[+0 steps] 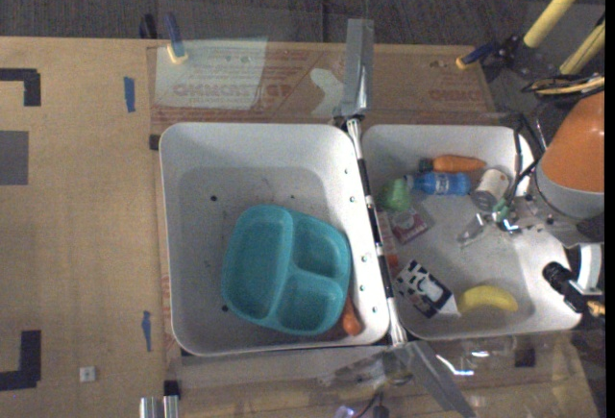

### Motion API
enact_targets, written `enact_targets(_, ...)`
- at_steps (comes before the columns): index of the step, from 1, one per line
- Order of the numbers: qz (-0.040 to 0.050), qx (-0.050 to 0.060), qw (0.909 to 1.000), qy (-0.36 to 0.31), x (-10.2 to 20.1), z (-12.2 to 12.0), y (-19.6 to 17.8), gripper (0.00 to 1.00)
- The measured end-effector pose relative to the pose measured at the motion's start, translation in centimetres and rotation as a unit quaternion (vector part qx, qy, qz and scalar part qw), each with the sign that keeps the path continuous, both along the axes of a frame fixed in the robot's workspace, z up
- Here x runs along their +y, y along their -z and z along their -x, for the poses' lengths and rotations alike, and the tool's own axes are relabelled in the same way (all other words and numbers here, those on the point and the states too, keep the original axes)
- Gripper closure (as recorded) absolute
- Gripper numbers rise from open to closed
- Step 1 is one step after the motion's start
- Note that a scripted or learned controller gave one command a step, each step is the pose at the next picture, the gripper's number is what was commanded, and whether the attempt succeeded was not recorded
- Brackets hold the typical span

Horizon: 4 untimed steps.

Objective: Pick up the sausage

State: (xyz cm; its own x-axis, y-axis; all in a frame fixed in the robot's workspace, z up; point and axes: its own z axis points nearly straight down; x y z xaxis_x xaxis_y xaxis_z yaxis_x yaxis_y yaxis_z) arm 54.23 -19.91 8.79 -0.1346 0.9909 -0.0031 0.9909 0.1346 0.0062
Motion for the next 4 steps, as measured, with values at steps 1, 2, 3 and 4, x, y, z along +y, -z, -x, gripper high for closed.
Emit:
enact_targets(1, 0.0001, 0.001, 0.9999, -0.012, 2.5, -11.6, -8.0, 0.0)
enact_targets(2, 0.0004, -0.001, 0.9931, -0.117, 3.2, -2.2, 0.0, 0.0)
enact_targets(3, -0.002, 0.0, 0.9955, -0.095, -2.1, 6.0, -0.1, 0.0)
enact_targets(4, 0.001, -0.001, 0.9826, -0.186, -2.5, 1.5, 0.0, 0.0)
